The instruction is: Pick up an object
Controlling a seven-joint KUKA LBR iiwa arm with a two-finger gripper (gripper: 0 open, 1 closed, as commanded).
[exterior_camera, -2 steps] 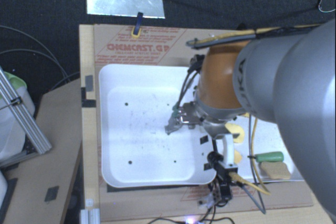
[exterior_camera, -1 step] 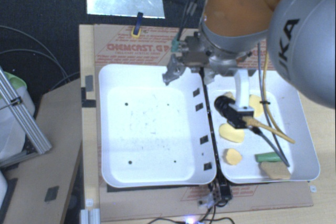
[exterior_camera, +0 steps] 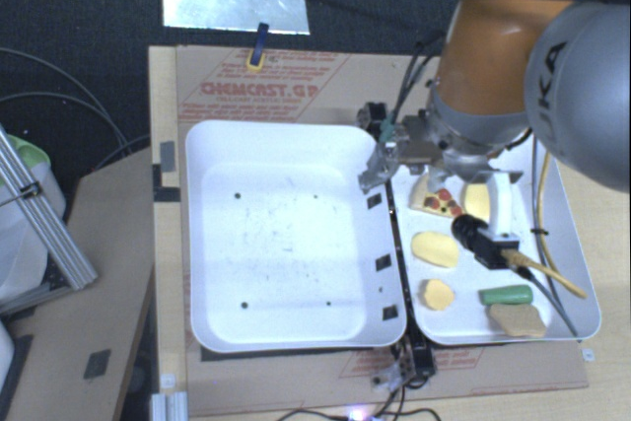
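Gripper: I see the gripper [exterior_camera: 455,175] low over the far end of the right bin [exterior_camera: 575,256], tucked under the grey and orange wrist.
Gripper state: I cannot tell whether it is open or closed, because the wrist covers it.
Nearest thing: the pizza slice [exterior_camera: 437,202] lies by the right bin's left wall, just below the gripper and slightly to its left.
Its lie: I judge that its length runs roughly along that left wall.
Next along: the yellow lump [exterior_camera: 435,249] sits further toward the right bin's near end, with its length lying across the bin.
Further off: the green cylinder [exterior_camera: 506,294] lies near the right bin's near edge.
Coming move: I judge a short drop onto the pizza slice to be the easiest.
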